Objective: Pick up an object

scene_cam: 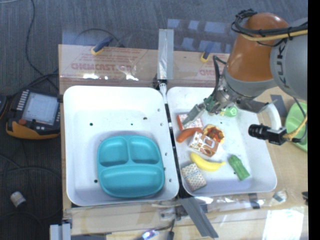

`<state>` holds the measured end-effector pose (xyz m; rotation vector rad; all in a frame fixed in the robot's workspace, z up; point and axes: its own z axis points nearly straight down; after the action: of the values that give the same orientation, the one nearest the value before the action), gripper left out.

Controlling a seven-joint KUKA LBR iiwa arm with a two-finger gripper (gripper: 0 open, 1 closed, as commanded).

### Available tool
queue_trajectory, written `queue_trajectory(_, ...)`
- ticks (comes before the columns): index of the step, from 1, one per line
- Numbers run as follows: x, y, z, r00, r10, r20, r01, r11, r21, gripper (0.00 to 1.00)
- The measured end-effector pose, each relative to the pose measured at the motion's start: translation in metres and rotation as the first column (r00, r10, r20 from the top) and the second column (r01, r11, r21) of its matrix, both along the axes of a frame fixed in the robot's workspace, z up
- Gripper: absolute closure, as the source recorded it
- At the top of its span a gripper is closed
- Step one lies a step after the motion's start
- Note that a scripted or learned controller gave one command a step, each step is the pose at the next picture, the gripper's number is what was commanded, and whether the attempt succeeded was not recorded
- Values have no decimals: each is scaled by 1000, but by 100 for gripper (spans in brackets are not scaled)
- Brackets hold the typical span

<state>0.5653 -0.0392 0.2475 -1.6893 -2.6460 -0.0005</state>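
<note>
white bins sat side by side; i saw the left bin [80, 109] holding a teal divided tray [131, 165]. at the right bin's [260, 174] twelve o'clock hung the gripper [216, 105], jaw state i could not tell. below lay a snack box [206, 140], banana [206, 163], green piece [239, 167].

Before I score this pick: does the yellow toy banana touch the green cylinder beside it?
Apart. The camera view shows bare white bin floor between the yellow banana and the green cylinder, with no overlap.
</note>
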Motion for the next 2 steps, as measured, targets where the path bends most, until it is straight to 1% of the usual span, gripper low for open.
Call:
queue_trajectory(1,-59,-27,-64,993,117,-2,-117,993,-1,0)
queue_trajectory(2,-71,-60,-130,998,-65,19,65,998,-2,0)
